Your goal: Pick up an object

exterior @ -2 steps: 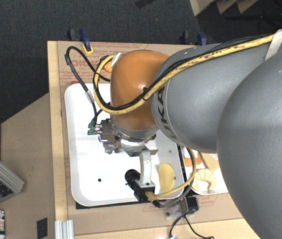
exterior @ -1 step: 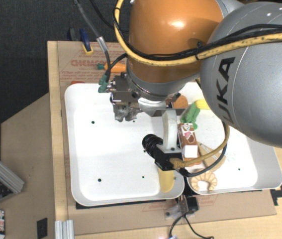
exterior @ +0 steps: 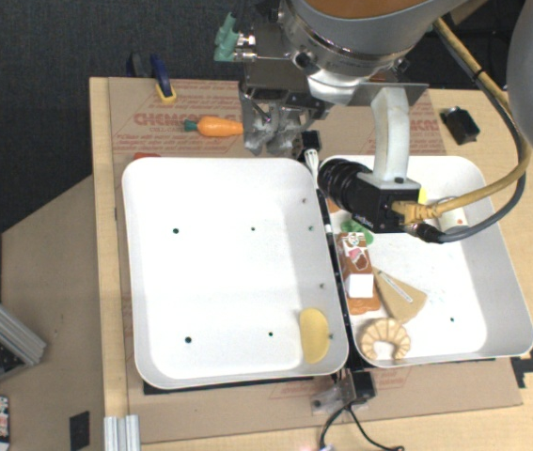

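Beyond the far rim of the left bin (exterior: 144,252), over the brown cardboard sheet (exterior: 116,148) that underlies both bins, the gripper (exterior: 272,132) hangs as a cluster of grey metal under the arm's broad wrist (exterior: 360,26). Its jaws are lost in that clutter and in shadow, so I cannot tell whether they stand wide or narrow, and nothing can be seen held between them.

Just to the gripper's left in the view, an orange toy carrot (exterior: 217,127) with a green top lies on the cardboard, outside the bins, near the gripper; whether they touch is unclear. Farther along the cardboard's far edge sits a small blue and yellow clamp (exterior: 163,83).

Just beside the gripper on the other side, a black cylindrical unit (exterior: 365,195) on a white bracket (exterior: 393,139) overhangs the far left corner of the right bin (exterior: 492,280), with a yellow cable (exterior: 492,191) looping away from it.

Below that unit, along the right bin's left wall, lie a small green piece (exterior: 356,225), a brown and white cake slice (exterior: 358,266), a tan wedge (exterior: 405,296) and, in the near left corner, a toy croissant (exterior: 386,339).

A pale yellow oval piece (exterior: 315,334) rests in the near right corner of the left bin, against the wall, well apart from the gripper.
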Motion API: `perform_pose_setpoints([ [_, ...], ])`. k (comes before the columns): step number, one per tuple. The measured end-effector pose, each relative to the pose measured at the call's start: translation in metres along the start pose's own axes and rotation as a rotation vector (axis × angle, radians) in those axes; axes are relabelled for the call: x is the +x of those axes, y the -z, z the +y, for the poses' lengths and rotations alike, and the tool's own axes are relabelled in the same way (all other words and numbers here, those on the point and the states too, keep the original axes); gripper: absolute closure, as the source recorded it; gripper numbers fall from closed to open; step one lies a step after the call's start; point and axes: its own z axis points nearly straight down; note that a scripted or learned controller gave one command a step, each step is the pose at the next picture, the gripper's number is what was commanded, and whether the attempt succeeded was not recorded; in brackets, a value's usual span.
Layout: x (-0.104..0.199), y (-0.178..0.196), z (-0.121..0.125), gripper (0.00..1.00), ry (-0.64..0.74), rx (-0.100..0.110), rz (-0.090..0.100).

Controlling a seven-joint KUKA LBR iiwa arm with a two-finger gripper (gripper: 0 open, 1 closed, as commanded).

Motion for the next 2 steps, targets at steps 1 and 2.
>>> perform_pose_setpoints([
  [1,-0.002,-0.185,-0.005,1.0,-0.004,0.035,-0.017],
  [2,-0.067,-0.088,-0.007,1.0,-0.009,0.01,-0.007],
])
